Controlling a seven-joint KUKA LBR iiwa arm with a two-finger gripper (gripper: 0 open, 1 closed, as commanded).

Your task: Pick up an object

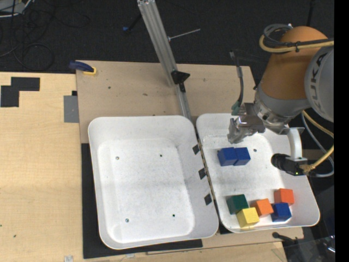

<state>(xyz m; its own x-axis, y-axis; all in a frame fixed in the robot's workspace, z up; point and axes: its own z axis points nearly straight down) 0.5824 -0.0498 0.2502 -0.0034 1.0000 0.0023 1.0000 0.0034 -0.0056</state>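
I am reaching in over the right-hand shallow white plastic bin, which I am taking as my reference point throughout. My two-finger metal gripper is hanging above the upper middle of that bin, and I cannot tell whether it is spread or pressed together; nothing is showing between its tips. The blue rectangular block is lying on the bin's floor just below the gripper, roughly at the bin's centre, and whether the two are touching is not clear to me. Along the bin's lower edge a group of small cubes is sitting close together: a dark green cube with a yellow cube just beside it, then an orange cube, a small blue cube and a red-orange cube toward the bin's lower right corner. The second white bin is lying directly to the left of the reference bin, their rims meeting along black clips. A grey aluminium rail is slanting upward from the reference bin's upper left corner.
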